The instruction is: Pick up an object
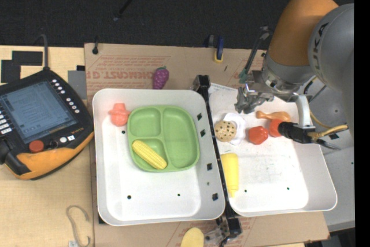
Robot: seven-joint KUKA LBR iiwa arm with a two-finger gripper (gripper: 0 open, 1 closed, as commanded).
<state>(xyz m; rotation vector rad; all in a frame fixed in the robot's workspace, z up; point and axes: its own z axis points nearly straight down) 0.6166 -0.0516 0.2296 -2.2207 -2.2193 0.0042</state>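
Robotics lab: teach pendant (40, 121), cardboard-covered bench (52, 199), white bins (115, 194), toy food.

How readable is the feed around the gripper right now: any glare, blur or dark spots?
Camera view: even lighting, soft shadows; the white bin floor is bright but not blown out; the gripper is small and slightly soft against it, so its fingers are hard to read; the green plate and corn cob look sharp; the backdrop is dark.

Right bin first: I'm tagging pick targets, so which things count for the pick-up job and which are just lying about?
For the job: gripper above the right bin; cookie, red toy, drumstick, yellow block.

Lying about: green plate with corn, pink toy, purple grapes, control tablet.
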